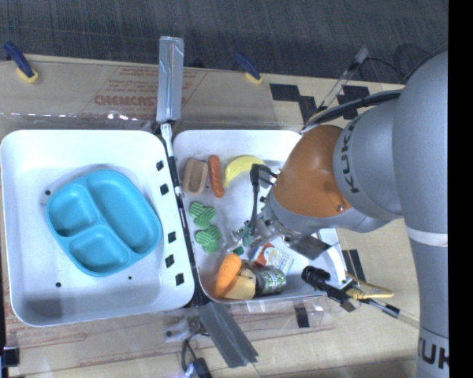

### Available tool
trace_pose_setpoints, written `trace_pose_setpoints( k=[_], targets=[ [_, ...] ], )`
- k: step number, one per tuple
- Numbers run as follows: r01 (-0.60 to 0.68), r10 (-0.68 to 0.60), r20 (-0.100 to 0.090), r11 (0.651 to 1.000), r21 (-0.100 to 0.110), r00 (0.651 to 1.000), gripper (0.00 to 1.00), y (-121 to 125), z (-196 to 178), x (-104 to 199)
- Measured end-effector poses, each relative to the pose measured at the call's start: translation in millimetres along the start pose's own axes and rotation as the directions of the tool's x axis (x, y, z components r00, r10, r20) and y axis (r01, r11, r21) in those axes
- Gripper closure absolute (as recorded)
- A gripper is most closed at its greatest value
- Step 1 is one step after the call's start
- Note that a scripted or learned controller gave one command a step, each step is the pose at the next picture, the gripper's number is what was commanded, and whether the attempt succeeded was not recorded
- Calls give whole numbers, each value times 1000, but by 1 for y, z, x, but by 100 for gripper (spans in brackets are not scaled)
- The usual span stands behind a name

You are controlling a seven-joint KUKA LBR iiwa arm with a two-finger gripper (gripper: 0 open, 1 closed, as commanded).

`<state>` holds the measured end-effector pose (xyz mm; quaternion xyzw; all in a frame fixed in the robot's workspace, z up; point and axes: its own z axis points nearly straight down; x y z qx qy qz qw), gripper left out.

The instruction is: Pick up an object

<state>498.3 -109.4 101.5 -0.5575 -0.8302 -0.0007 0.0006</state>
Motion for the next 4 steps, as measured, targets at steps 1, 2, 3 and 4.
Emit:
trace_pose_setpoints(
  k=[1,2,3,4],
  targets=[
    [-244,244,2,970,-1,970,100,43,-115,42],
    [-245,245,2,970,1,970,0,43,-114,42],
    [-392,392,1,920,7,920,0,-6,7,5],
    [-388,388,0,922,4,922,100,-4,-4,6]
  ],
)
